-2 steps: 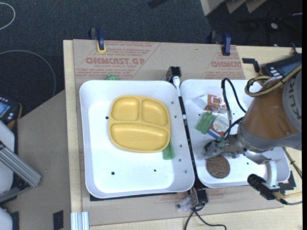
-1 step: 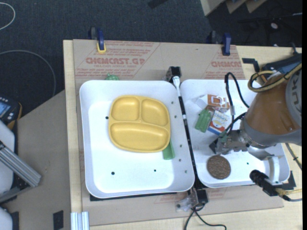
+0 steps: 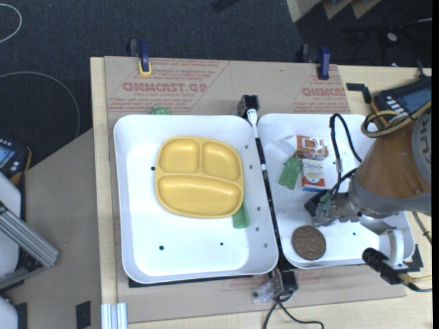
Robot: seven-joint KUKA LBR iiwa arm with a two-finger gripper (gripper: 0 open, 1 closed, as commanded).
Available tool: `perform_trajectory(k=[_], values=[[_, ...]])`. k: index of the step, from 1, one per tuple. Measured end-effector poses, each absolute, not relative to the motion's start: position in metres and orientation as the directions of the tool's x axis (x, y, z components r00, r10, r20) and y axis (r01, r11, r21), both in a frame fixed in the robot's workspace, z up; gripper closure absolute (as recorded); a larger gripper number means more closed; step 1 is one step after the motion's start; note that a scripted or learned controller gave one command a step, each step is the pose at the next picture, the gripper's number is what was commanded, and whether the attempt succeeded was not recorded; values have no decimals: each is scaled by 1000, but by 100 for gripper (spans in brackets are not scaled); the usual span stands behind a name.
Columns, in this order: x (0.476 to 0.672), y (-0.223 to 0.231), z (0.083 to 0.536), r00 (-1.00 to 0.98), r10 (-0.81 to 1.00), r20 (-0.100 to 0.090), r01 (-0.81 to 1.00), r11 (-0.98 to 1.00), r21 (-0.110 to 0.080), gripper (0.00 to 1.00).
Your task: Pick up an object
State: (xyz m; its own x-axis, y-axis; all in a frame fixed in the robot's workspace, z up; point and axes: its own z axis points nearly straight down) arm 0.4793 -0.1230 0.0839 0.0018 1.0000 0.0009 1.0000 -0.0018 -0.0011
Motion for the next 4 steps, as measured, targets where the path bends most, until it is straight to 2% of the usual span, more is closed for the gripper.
perform_trajectory(k=[1,2,3,4], values=[[563,-195,106,0,1000,-7,1000,0,9,100],[558,-227,242,2,1000,-8,1000,-2,14,100],[569,-125,231,-9,1000,4,1000,9,-2,100],[568,-131,231,-1,1000,1,1000,1,-2,0]])
